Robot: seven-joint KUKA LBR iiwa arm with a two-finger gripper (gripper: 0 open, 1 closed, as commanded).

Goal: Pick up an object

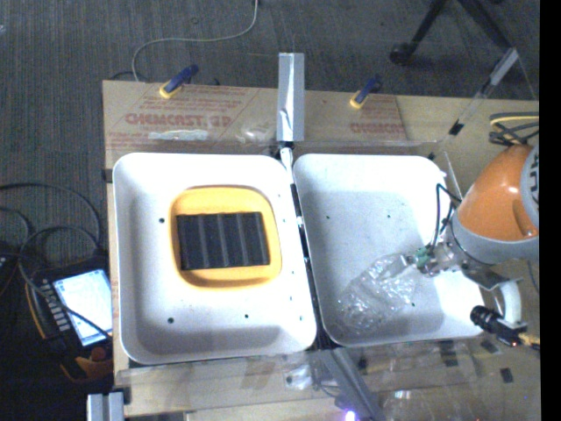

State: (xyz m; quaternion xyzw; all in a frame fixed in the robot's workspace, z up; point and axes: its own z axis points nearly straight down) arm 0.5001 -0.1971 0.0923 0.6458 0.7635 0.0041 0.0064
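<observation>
And here's the grey arm with its orange band (498, 202), reaching in from the right edge and bending down over the right-hand shallow white bin (368, 191). The orange band bulges large over the bin's right rim, and below it the wrist angles leftward and down toward the bin floor. The gripper (429, 260) sits low at the right side of that bin, its tip right against a crumpled clear plastic bag (379, 289) that sprawls across the bin's lower right floor. Whether the gripper is open, closed or pinching the plastic, I cannot tell. Over in the left-hand white bin (140, 235), well apart from the arm, lies 1 yellow rounded tray with a black ribbed insert (224, 237), flat in the middle of the bin
</observation>
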